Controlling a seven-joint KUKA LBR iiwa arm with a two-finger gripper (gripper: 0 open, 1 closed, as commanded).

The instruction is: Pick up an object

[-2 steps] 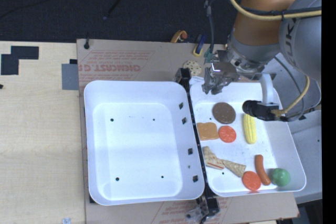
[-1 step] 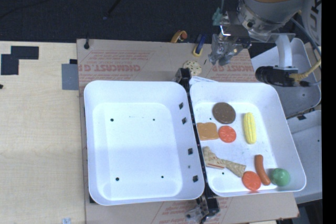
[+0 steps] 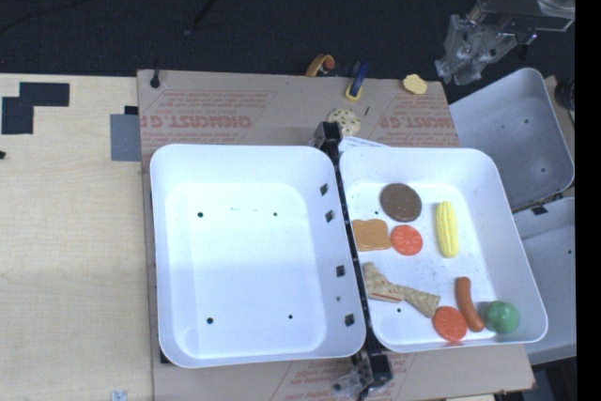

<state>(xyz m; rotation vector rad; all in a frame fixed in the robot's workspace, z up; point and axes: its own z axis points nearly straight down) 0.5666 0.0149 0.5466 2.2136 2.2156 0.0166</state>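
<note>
Eight bits crowd the right bin (image 3: pixel 507 202) at 6 o'clock from my gripper (image 3: pixel 460 61), whose opening I honestly can't make out, so I could nudge neighbours.

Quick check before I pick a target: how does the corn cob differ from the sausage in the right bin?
The corn cob is yellow; the sausage is reddish orange. The corn cob looks thicker and ridged, the sausage slimmer and smooth. The corn cob lies alone near the bin's right wall, while the sausage sits lower, packed between an orange-red disc and a green ball. Both are elongated and lie flat, roughly lengthwise up the view, in the right bin.
</note>
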